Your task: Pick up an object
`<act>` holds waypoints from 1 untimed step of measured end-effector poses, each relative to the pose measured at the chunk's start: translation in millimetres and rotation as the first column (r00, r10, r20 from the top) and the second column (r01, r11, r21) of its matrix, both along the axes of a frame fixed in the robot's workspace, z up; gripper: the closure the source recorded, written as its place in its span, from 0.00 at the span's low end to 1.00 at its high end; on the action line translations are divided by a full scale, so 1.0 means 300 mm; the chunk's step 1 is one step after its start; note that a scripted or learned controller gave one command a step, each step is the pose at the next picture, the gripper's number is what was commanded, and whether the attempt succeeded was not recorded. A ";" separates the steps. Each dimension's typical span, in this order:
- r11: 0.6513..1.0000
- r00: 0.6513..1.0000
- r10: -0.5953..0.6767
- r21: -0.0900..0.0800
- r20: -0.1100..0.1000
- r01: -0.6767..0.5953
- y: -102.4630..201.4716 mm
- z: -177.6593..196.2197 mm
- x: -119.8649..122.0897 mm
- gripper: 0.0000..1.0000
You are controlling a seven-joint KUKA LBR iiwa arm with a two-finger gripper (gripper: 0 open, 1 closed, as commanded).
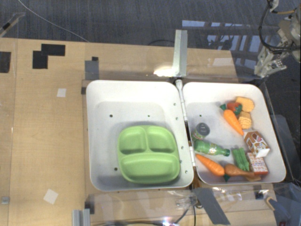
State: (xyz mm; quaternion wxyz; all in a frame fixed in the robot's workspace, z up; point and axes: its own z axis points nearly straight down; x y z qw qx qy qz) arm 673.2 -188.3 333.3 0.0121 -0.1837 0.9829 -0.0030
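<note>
**Reaching for a toy in the right bin**

Nearest the camera, an orange plastic toy carrot [210,165] is lying apart from its neighbours in the right shallow white bin [207,103], inviting a straight descent across its width. Farther back, the grey end effector [269,65] is hovering beyond the bin's corner; I cannot tell its state.

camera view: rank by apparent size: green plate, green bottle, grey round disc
1. green plate, by far the largest
2. green bottle
3. grey round disc, smallest

All lie in the bins at similar depth, so the order looks reliable.
</note>
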 end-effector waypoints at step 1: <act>1.000 1.000 0.002 -0.001 0.013 -0.002 0.004 0.049 0.007 1.00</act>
